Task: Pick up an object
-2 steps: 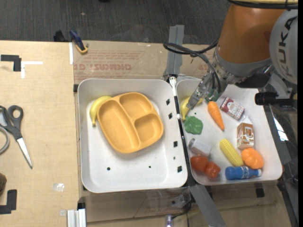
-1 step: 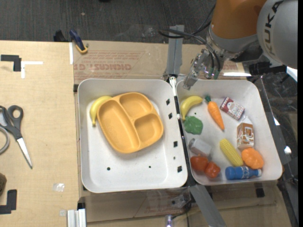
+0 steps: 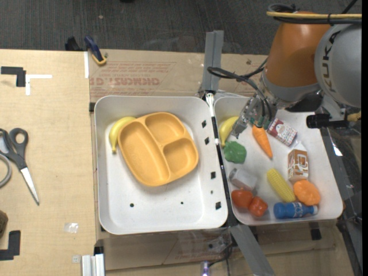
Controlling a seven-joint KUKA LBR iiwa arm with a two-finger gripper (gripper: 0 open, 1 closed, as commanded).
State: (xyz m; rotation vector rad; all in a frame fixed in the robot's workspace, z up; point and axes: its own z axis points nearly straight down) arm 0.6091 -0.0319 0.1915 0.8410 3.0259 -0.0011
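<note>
- Grey and orange, our arm reaches in over the right bin, with the gripper low at that bin's upper left part.
- We cannot tell how the gripper is set, and we see nothing clearly held in it.
- Just beside it lie a yellow banana, a green toy pepper and an orange carrot; any of them could be the target.
- Further down that bin sit a corn cob, a small carton, a tomato and a blue bottle.
- The left bin bears a yellow divided plate over a second banana.
- We judge the pick not yet done: every object rests in a bin, so grasp and lift remain.
</note>
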